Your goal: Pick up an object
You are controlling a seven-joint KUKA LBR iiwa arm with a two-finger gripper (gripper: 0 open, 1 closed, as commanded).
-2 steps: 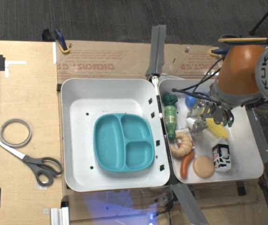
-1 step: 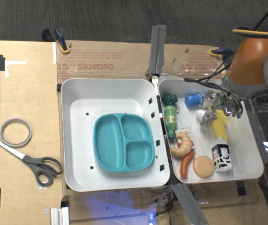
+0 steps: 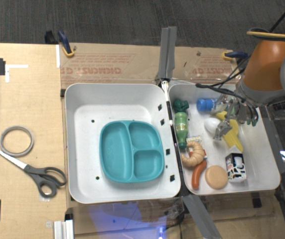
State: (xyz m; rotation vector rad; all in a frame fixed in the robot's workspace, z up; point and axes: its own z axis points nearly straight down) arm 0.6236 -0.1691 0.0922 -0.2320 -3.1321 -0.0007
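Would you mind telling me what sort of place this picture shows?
Probably a robot lab bench for grasping trials: an arm reaches over two white bins, toy food fills the right one, and scissors and tape lie on the board beside them.

The gripper (image 3: 224,125) hangs in the right bin (image 3: 269,168), above a yellow item (image 3: 233,138) and a white one (image 3: 211,126). A croissant (image 3: 194,153), sausage (image 3: 198,175) and green bottle (image 3: 181,127) lie left of it. The left bin (image 3: 77,148) holds a teal tray (image 3: 131,151).
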